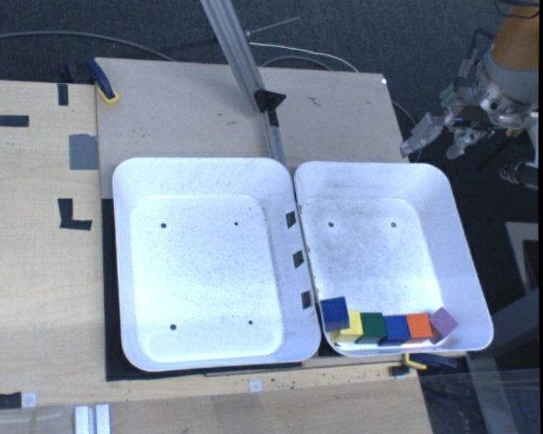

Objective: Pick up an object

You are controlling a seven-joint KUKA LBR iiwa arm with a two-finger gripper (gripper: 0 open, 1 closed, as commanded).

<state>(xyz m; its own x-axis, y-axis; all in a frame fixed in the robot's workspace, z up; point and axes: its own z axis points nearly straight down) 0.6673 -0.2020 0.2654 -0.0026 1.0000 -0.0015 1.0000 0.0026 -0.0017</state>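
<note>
Gripper [437,138]: hovering off the right bin's [452,208] far right corner, fingers spreading apart, gripping nothing.
Blocks [385,325]: lying in a row along the bin's near wall.

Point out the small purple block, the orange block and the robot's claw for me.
small purple block [443,321], camera view, on its top face.
orange block [419,326], camera view, on its top face.
claw [442,134], camera view, midway between its fingertips, past the right bin's far rim.

Even, soft light — slight blur
</note>
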